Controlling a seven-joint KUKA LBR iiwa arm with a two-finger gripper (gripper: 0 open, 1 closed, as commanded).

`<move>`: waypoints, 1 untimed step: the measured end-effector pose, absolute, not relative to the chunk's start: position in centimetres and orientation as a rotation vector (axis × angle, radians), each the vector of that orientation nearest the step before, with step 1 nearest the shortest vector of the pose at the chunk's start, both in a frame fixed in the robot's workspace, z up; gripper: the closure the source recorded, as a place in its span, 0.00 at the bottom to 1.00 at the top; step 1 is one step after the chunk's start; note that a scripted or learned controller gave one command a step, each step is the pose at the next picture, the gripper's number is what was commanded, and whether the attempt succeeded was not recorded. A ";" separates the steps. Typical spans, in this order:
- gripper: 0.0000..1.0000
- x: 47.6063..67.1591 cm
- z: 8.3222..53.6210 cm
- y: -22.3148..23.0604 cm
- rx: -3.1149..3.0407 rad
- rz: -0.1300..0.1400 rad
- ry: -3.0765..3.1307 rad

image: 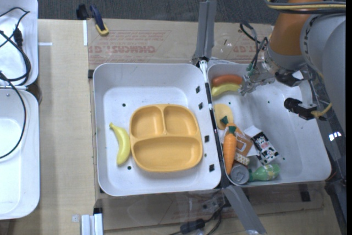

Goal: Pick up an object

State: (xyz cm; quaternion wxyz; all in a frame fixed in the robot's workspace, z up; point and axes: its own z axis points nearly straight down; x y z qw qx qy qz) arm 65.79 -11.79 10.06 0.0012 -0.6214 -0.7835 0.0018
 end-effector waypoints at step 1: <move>0.00 65.9 10.2 -11.8 -1.953 0.001 -2.463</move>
